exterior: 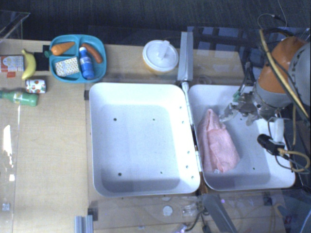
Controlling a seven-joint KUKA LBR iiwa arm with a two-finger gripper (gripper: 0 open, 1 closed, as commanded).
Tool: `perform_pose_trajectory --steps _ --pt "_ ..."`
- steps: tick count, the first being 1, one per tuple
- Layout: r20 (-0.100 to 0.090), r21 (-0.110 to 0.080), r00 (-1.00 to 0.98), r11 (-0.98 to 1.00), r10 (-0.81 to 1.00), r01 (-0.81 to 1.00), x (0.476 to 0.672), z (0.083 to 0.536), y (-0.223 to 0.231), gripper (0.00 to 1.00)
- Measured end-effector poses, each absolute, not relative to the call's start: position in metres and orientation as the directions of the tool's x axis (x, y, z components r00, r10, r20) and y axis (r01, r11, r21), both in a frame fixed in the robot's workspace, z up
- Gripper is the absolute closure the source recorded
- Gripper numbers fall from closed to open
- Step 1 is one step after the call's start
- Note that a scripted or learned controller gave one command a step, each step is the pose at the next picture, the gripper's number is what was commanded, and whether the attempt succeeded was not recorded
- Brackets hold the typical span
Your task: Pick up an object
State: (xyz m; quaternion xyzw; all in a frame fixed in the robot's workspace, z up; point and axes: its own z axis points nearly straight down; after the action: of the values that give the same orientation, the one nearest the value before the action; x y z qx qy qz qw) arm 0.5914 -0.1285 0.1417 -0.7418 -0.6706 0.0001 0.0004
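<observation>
The pincer (233, 109) hovers beside a pink cloth (218, 142) in the right bin (252, 176), its grip state unclear; approach under way, descent onto cloth needed.

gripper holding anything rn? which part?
Nothing held. The gripper sits above the right bin, apart from the pink cloth lying there.

Pink cloth (218, 141) blocks right bin's (252, 181) left side.
</observation>
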Motion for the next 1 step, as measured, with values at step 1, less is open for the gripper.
perform_pose_trajectory --steps 1 --pt "-0.001 0.014 0.066 -0.066 0.998 0.998 0.6335 0.0901 -0.0929 0.00"
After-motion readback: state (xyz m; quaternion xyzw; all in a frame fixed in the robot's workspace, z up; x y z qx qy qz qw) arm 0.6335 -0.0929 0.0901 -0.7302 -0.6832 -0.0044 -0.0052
